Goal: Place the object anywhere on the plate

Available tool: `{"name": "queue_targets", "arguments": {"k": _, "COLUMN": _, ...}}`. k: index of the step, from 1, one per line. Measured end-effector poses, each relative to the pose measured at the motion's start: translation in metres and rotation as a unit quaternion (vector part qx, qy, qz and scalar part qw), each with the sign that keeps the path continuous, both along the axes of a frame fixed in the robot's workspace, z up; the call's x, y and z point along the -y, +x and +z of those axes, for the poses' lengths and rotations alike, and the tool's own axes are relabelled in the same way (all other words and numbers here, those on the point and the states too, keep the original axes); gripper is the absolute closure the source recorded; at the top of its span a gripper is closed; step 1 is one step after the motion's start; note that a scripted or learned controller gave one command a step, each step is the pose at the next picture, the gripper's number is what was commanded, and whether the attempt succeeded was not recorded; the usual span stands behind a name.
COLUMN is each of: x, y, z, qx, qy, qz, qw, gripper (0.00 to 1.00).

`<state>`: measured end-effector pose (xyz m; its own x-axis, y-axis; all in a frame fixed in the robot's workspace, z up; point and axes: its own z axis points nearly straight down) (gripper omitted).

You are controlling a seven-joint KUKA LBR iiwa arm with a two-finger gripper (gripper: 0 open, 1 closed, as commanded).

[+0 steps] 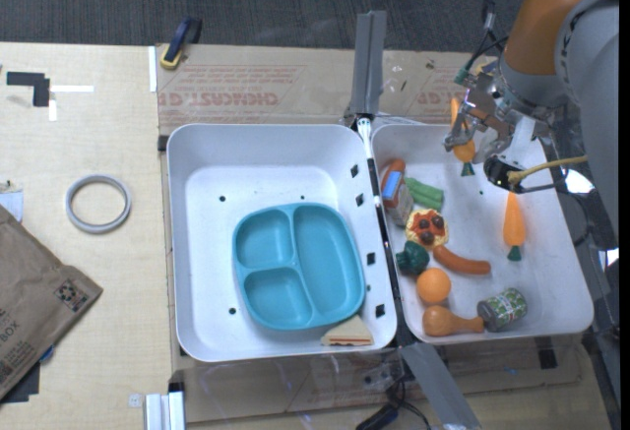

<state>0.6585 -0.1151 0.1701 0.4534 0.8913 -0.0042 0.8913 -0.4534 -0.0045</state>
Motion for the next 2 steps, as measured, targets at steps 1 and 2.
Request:
{"name": "queue_targets", "arguments": {"k": 1, "x": -0.089, "y": -0.045, "z": 0.02, "qx": 0.0, "qy": 0.0007, "qz": 0.036, "qw": 0.9994, "gripper": 1.0}}
{"name": "queue_targets", "arguments": {"k": 2, "x": -0.16, "y": -0.111, "z": 0.06, "qx": 0.0, "qy": 0.001, "qz": 0.127, "qw": 0.9919, "gripper": 1.0}}
